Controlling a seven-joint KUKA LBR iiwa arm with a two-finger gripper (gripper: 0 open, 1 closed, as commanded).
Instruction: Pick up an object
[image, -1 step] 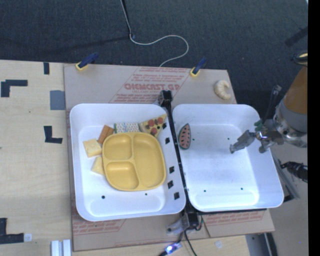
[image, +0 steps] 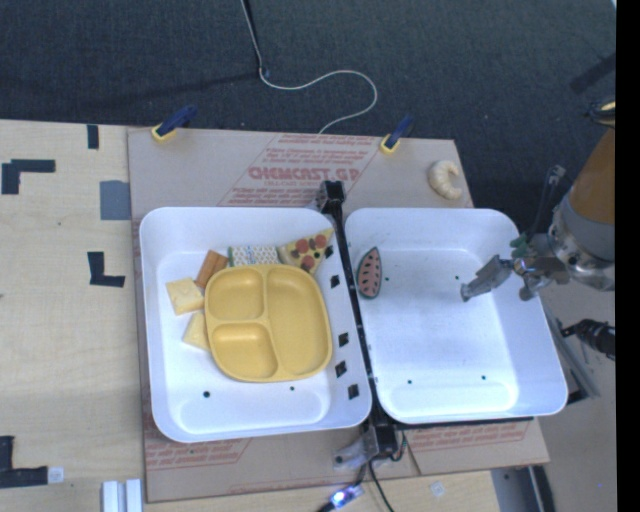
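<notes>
In the right bin (image: 500, 395), a toy watermelon slice (image: 368, 272) rests against the left wall. Over the bin's right side hangs my gripper (image: 495, 289). It is open, with one finger (image: 480, 281) pointing left and down and nothing between the two fingers. The watermelon slice lies well to its left. The left bin (image: 160, 400) holds a yellow divided plate (image: 268, 322). Beside the plate lie a pizza slice (image: 308, 248), a brown piece (image: 210, 268) and pale crackers (image: 184, 296).
A black divider strip (image: 345, 300) runs between the bins. A beige toy (image: 445, 178) lies on the cardboard behind the right bin. Clamps (image: 173, 122) (image: 397, 131) hold the cardboard's back edge. A white cable (image: 320, 85) loops behind.
</notes>
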